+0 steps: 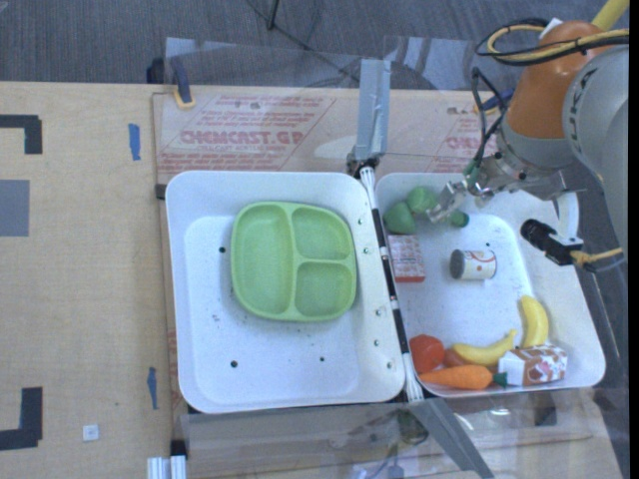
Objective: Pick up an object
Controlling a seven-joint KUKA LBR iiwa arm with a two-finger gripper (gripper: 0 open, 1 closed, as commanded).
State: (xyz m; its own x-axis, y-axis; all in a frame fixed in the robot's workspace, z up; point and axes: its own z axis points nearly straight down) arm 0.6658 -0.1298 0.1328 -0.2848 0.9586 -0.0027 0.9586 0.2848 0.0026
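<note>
My gripper (pixel 454 200) hangs low over the far end of the right bin (pixel 589 342), reaching in from the right. Just left of it lie two green vegetable-like toys (pixel 401 218) (pixel 420 199), and a small green piece (pixel 458 220) sits right under its tip. Whether it touches any of them is unclear. Further forward in the same bin are a red-and-white carton (pixel 405 257), a small white can (pixel 472 263) on its side, two yellow bananas (pixel 535 319) (pixel 484 350), an orange carrot (pixel 459 376), a red toy (pixel 427 350) and a juice box (pixel 534 365).
The left bin (pixel 200 347) holds a light green divided plate (pixel 295 260). A metal post (pixel 373 113) rises behind the ridge between the bins. The grey arm with its orange band (pixel 544 93) and cables crosses the right bin's far right corner.
</note>
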